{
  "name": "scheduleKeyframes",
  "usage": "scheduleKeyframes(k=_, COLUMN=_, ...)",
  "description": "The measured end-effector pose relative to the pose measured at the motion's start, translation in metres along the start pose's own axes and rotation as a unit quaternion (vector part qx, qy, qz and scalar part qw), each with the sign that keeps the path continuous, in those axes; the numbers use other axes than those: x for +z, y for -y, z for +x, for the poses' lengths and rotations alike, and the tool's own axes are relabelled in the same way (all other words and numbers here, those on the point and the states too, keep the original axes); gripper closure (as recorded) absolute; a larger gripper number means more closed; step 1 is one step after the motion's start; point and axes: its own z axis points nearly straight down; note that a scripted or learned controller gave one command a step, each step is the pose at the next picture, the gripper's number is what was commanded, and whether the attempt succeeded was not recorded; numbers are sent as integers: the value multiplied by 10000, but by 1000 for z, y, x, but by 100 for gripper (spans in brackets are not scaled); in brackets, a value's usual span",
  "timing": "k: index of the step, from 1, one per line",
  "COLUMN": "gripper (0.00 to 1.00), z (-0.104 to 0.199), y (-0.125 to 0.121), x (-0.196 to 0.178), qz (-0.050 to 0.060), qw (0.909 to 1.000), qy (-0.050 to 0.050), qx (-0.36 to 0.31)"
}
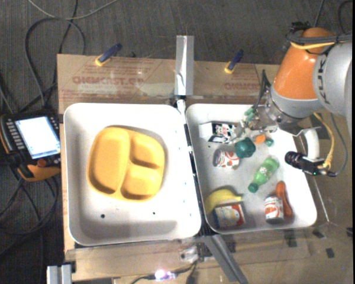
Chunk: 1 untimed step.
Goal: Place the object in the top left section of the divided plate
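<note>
Clutter is the main hazard here. The hand (pixel 252 130) hangs over the upper part of the right bin (pixel 310 218), low among the things lying there, and whether its tips are apart or together cannot be told, since the wrist and arm (pixel 305 70) cover them. Just beside it lie a dark green round object (pixel 245 148), a small orange piece (pixel 260 139) and a black-and-white packet (pixel 223 131), so which one is the task's object is a guess; the green one looks the likeliest, sitting closest under the hand. Further down the bin are a red-and-white can (pixel 226 158), a green bottle (pixel 264 174), a yellow banana-like piece (pixel 220 196), a labelled tin (pixel 229 215) and a second red-and-white can (pixel 274 207).

With things packed so near, a grasp could nudge a neighbour, pinch two at once, or slip off a rounded surface.

The yellow divided plate (pixel 100 152) sits in the left bin (pixel 77 218), well apart from the hand. Its sections are shallow, and the plate lies turned, so the top left section could be misjudged and a round object might roll out.
</note>
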Motion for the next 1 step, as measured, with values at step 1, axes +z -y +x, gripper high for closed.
scheduleKeyframes(k=1, gripper=100, z=70, y=4, x=3, qz=11, qw=9996, qy=9, qx=-281)
